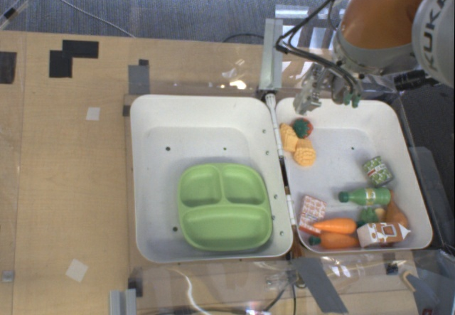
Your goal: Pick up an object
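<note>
— Well, starting at the far left: what to note?

— Tan bench (64, 185), with black blocky marks (72, 57) near its top-left corner and two small pale squares of tape further down.

— And next along?

— Left bin (142, 164), shallow and white. Inside, toward its near half, a green divided plate (224, 207), lying flat, three compartments, nothing in any of them.

— Then the right bin?

— Right bin (402, 129), just beside the left one, rims meeting along the middle. Holds all the small things. Against its left wall, two yellow corn pieces (304, 156), touching each other, with a small red-and-green toy (303, 126) just above them. Lower down in the near-left corner, a pink-and-white packet (311, 208), and beside it two orange carrots (335, 226), one stacked in front of the other.

— Further right?

— Green bottle (366, 197) lying on its side, cap pointing left, just above the carrots. Green can (377, 171) a little beyond it, tilted. White-and-orange carton (381, 234) in the near-right corner, on its side, with something brown behind it, too cramped to name.

— And the arm?

— Reaching in from the right, orange band showing at the top. Gripper (328, 99) over the far edge of the right bin, above and to the right of the red-and-green toy, apart from everything in the bin. Nothing seen in its grasp. Open or closed: impossible to tell from this angle, too tangled with cables and shadow.
</note>
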### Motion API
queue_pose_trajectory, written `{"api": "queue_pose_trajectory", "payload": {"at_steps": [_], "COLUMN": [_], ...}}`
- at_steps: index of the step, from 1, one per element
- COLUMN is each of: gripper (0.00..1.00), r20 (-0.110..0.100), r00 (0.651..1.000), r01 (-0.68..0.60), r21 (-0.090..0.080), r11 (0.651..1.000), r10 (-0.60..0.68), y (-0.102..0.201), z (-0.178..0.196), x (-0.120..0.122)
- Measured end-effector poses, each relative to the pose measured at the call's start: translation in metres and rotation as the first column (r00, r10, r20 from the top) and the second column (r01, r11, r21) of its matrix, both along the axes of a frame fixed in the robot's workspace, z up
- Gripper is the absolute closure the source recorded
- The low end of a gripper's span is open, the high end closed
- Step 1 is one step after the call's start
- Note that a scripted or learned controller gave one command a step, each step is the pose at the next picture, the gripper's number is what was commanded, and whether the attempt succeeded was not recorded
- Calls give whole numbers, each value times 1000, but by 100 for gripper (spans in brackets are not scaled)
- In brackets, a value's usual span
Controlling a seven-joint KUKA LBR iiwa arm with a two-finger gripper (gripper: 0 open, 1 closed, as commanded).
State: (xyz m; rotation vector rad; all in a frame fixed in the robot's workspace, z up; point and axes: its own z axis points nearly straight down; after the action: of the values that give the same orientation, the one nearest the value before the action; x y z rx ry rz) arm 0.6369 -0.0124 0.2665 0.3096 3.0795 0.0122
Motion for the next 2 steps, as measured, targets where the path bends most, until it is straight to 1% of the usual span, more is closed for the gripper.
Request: {"api": "queue_pose_trajectory", "payload": {"at_steps": [2], "gripper": [100], "r20": [21], "r00": [1000], "r01": [-5], "r21": [0], "r11": [1000], "r10": [5], "y": [2], "z": [26], "x": [4]}}
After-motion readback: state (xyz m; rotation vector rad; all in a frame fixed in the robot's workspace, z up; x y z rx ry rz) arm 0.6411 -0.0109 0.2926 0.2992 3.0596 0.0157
